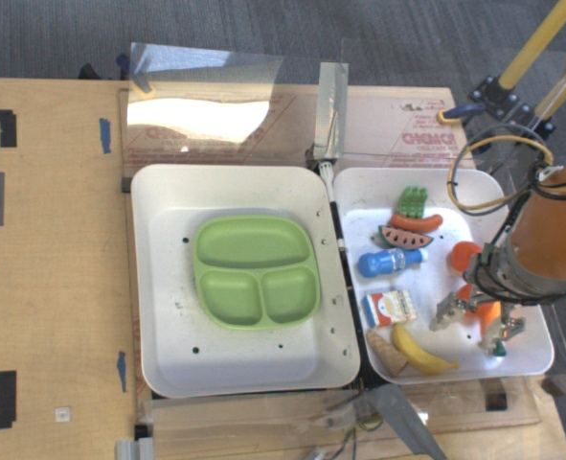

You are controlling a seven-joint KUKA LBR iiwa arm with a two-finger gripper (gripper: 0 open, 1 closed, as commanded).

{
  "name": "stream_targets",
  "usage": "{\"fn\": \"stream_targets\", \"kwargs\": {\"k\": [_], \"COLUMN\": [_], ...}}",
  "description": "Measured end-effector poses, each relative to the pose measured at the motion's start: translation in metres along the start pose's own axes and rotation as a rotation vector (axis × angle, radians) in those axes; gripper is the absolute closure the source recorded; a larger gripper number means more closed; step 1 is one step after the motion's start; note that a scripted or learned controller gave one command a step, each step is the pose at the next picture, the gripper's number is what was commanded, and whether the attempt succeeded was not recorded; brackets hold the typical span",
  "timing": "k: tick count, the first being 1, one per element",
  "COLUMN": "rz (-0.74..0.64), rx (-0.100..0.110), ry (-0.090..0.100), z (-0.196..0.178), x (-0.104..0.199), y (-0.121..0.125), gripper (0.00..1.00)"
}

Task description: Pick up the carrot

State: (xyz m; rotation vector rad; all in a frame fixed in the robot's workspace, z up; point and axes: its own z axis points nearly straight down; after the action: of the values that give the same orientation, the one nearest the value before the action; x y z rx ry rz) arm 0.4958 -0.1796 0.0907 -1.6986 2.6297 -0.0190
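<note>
The grey arm with the orange band is reaching into the right-hand shallow white bin [541, 357] from the right, and its two-finger gripper [476, 322] is hanging low over the bin floor with its metal fingers [446, 311] spread apart. A small orange carrot [484, 308] is lying between them, seemingly straddled though perhaps not yet pinched; contact is hard to judge. Left of it, a yellow plastic banana [419, 349], a small red-and-white carton [390, 307] and a blue plastic bottle [391, 261] are lying. A green three-compartment plate [256, 269] is sitting in the left bin [158, 257].
</note>
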Motion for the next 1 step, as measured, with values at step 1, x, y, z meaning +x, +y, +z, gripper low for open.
{"fn": "stream_targets", "kwargs": {"k": [1], "rz": [-0.243], "rx": [0.001], "ry": [-0.004], "z": [0.0002], "x": [0.0064], "y": [0.008], "gripper": [0.0]}}
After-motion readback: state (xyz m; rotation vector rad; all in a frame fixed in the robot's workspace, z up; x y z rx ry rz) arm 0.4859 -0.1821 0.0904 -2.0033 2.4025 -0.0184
